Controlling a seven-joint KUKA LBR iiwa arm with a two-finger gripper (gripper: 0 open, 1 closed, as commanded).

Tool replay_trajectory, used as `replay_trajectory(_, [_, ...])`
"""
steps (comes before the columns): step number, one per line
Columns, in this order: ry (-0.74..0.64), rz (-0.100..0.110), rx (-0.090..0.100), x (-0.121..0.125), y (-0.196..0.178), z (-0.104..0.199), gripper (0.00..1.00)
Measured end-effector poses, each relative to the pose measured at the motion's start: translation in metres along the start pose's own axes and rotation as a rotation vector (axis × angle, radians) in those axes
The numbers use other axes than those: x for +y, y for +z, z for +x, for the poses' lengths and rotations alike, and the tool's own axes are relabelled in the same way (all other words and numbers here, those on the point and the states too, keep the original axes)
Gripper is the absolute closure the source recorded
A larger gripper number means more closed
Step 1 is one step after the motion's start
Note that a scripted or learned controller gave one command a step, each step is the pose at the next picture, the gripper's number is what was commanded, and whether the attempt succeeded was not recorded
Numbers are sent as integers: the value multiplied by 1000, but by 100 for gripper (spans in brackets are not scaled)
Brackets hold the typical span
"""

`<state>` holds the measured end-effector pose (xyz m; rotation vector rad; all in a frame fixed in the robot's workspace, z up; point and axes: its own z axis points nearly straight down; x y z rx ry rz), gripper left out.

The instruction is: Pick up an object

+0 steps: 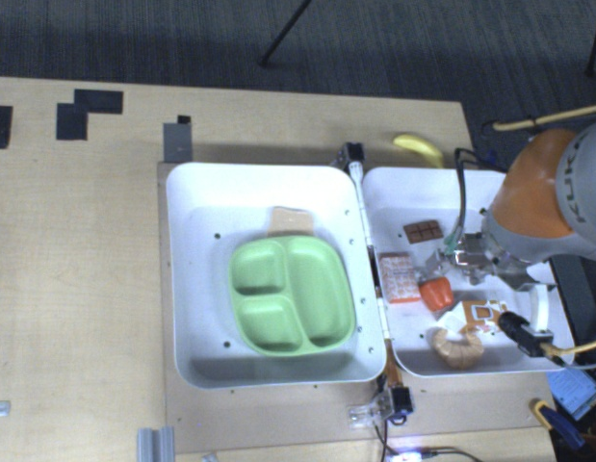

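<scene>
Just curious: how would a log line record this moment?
arm: over right bin | claw: beside orange object | left bin: green tray

The arm [553, 200] runs off the right edge and covers part of the right bin [413, 186]; a tan card [291, 219] lies partly under the green tray [293, 295]; the packet's [398, 277] print is too small to read

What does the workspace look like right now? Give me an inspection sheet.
Surface: wooden bench bearing two white bins.
Job's things: right bin holds brown block, printed packet, orange object, tan object.
Clutter: green divided tray in left bin; banana behind right bin.
Grippers: gripper low over right bin, beside orange object.
Cables: black cable near arm.
Surroundings: dark carpet.
</scene>
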<state>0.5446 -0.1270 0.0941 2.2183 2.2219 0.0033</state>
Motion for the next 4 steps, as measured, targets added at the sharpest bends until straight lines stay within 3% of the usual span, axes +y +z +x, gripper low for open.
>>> replay_trajectory(1, [0,-6,-3,-42,7,40,0])
replay_trajectory(2, [-1,-10,-2,-40,-4,41,100])
replay_trajectory(3, [-4,-1,1,-36,-91,103,100])
replay_trajectory(4, [-5,1,1,4,-90,119,100])
